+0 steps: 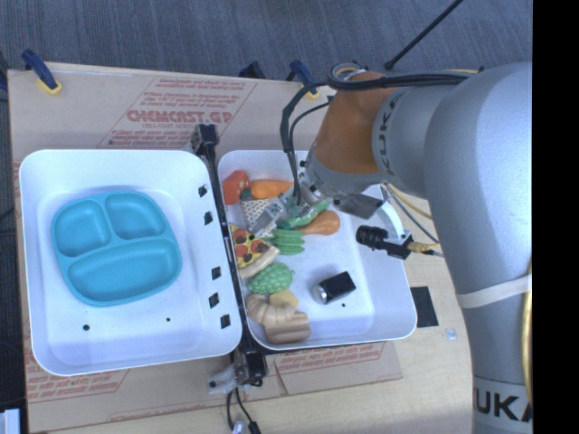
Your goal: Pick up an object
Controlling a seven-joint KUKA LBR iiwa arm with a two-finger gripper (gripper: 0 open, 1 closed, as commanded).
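Camera view showed the gripper (291, 208) low among toy food in the right bin (384, 301) at frame centre; jaw state unclear, nothing visibly lifted yet.

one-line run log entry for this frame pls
phase: reaching into right bin | gripper: low over toy food pile, grasp unconfirmed | left bin: blue divided plate | black block: untouched

Grey carpet floor (136, 16) lies beyond the cardboard-covered bench (181, 107).
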